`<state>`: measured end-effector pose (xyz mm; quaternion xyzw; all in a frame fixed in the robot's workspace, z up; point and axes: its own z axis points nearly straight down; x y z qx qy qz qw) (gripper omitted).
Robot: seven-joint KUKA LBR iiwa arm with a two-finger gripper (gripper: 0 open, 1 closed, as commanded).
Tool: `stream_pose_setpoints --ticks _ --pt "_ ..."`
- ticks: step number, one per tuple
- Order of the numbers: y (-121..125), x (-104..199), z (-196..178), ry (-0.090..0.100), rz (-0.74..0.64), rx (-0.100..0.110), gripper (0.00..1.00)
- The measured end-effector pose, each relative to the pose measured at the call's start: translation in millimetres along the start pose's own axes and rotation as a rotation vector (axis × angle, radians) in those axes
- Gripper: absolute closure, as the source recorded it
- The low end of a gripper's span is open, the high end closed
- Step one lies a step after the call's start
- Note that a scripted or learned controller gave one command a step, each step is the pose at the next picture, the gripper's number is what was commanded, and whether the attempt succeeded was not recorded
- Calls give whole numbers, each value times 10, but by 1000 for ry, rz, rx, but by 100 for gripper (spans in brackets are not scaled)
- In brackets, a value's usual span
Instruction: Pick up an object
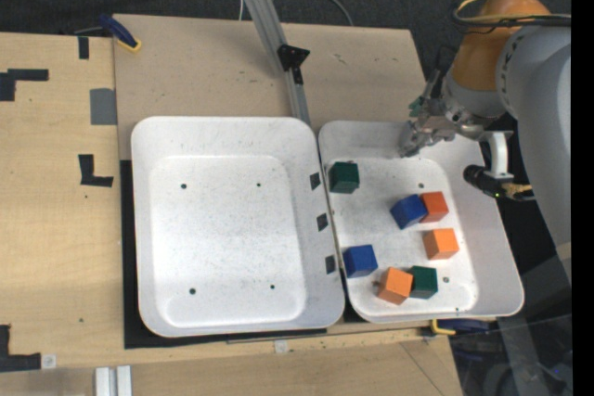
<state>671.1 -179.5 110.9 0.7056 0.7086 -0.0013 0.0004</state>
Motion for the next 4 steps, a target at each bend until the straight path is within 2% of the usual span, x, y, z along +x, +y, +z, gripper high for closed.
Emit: stream_pose_setpoints --ticks 1,2,3,4 --pt "16 97 -482 2 2 -6 100" --pt "74 49 -941 1 2 -6 100" --pt "94 3 -1576 0 2 -8 100" --pt "99 8 -1688 1 3 -2 100"
